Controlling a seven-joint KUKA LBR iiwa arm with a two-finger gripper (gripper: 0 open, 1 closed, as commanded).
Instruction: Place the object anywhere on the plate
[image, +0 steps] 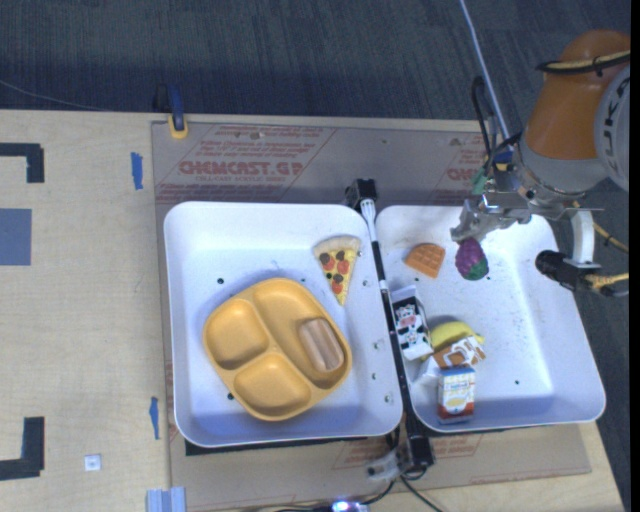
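1. Left bin (190, 300): I see the yellow plate (277, 346) w/ a hot dog (321, 343) in its right compartment; pizza slice (339, 262) sits near the divider edge.
2. Divider: small carton (408, 321) leans on it.
3. Right bin (560, 360): waffle (426, 259), banana (452, 332), juice box (456, 388); right half is open floor.
4. Gripper (474, 232) over the purple grapes (472, 260), touching; can't tell how its grip stands.

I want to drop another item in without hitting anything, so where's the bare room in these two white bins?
Left white bin: bare floor along its far edge and left side, bordered by the yellow three-compartment plastic plate and toy pizza slice. Right white bin: bare right half. Crowded: its left edge, around the yellow toy banana and small juice carton.
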